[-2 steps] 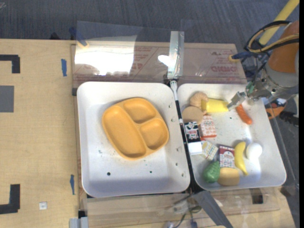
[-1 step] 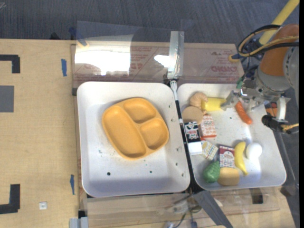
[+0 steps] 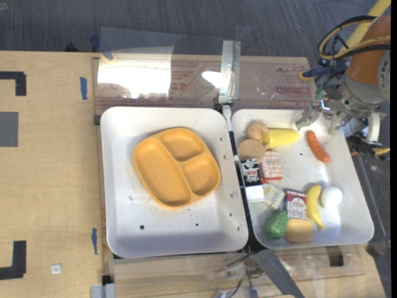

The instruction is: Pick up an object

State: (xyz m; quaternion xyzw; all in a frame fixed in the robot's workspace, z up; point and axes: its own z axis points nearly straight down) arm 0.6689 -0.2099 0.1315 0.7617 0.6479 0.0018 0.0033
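Over the far edge of the right bin (image 3: 363, 194): the gripper (image 3: 321, 118) hangs with its fingers (image 3: 306, 118) apart and nothing between them.
Nearest target: the orange sausage (image 3: 317, 146), lying slantwise on bare bin floor just below the fingers, apart from everything else.
Second option: the yellow block (image 3: 280, 136), just to the fingers' left, touching a tan round piece (image 3: 256, 130) on its far side.
Further from the fingers: small cartons (image 3: 272, 165) in the middle, then a banana (image 3: 314, 205), a white egg (image 3: 332, 197), a green piece (image 3: 277, 224) and a tan block (image 3: 299, 230), packed close at the end well away from the fingers.
Beyond reach for now: the yellow divided plate (image 3: 178, 165) in the left bin (image 3: 118, 185), far to the fingers' left.
Risk one: the sausage is slim and rounded, I'd say. If the fingers close along its length instead of across it, it rolls or squirts out.
Risk two: the fingers sit close to the bin's far wall. A straight drop from here may clip the rim or land on bare floor short of the sausage.
Risk three: going for the yellow block could nudge the tan piece and close on both, or on neither.
Risk four: in the crowded end, the fingers may straddle two things and lift nothing cleanly.
Stage, as I read it: nothing picked yet.
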